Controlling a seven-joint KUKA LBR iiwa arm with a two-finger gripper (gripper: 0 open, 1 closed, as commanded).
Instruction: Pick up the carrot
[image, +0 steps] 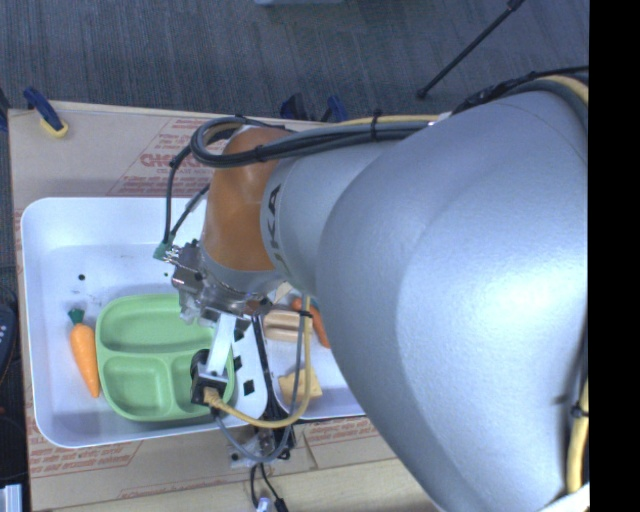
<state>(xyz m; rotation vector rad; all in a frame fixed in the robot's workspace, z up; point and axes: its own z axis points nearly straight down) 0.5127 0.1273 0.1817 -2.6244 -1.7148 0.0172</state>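
The carrot (84, 358), orange with a small green top, lies in the left bin (45, 240) along the left side of a green divided tray (150, 340). It points toward the near wall. My gripper (258, 380) hangs over the tray's right edge, well to the right of the carrot and apart from it. The wrist and its cables hide much of the gripper.
A pale wooden block (284, 325), an orange piece (319, 327) and a yellowish piece (300, 385) lie near the right end of the left bin, partly under the arm. The large grey arm covers the right half of the view.
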